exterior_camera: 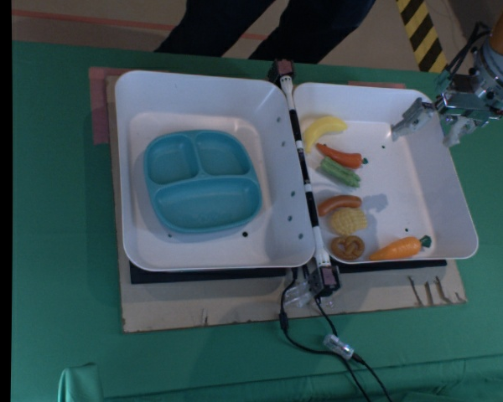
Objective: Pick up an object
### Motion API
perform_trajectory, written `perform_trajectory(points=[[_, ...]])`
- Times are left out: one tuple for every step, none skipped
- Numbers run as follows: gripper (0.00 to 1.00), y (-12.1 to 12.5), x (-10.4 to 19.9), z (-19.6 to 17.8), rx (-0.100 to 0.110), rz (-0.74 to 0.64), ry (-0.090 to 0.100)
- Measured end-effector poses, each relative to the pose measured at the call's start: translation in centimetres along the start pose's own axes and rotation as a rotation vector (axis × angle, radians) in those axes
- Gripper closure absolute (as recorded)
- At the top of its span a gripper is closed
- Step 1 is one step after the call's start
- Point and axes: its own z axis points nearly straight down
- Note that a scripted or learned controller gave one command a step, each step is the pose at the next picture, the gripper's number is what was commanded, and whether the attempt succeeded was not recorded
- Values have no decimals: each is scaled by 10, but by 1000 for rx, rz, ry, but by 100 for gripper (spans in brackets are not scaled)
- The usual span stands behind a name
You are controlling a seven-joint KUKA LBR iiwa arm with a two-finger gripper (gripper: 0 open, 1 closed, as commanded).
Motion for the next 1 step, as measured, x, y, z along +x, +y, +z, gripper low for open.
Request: perform_trajectory(points=[[0, 15, 40, 90, 0, -1, -1]])
